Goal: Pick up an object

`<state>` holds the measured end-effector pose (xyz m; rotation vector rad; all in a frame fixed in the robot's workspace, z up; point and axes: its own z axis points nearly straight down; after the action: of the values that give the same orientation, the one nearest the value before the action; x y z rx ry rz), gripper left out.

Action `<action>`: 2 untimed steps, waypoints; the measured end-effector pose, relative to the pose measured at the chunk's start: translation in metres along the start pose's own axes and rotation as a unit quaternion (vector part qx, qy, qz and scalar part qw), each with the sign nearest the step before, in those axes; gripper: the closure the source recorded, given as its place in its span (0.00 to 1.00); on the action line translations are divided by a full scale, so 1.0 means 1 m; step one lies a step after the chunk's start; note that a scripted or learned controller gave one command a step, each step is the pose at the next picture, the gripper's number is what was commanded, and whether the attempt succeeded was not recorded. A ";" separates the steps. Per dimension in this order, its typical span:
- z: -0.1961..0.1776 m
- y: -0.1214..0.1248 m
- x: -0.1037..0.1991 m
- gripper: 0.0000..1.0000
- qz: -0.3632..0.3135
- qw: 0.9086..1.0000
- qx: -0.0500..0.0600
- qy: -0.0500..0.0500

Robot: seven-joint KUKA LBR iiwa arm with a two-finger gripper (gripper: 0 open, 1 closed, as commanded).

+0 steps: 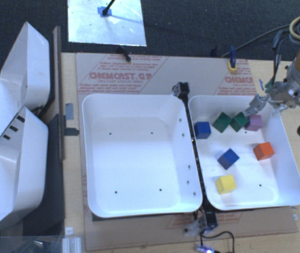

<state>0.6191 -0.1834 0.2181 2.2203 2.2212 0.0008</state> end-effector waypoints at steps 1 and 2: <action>0.114 -0.059 0.009 0.00 0.000 1.000 0.000 0.000; 0.132 -0.105 0.035 0.00 0.000 1.000 0.001 0.001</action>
<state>0.5142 -0.1489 0.0858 2.2223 2.2233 -0.0010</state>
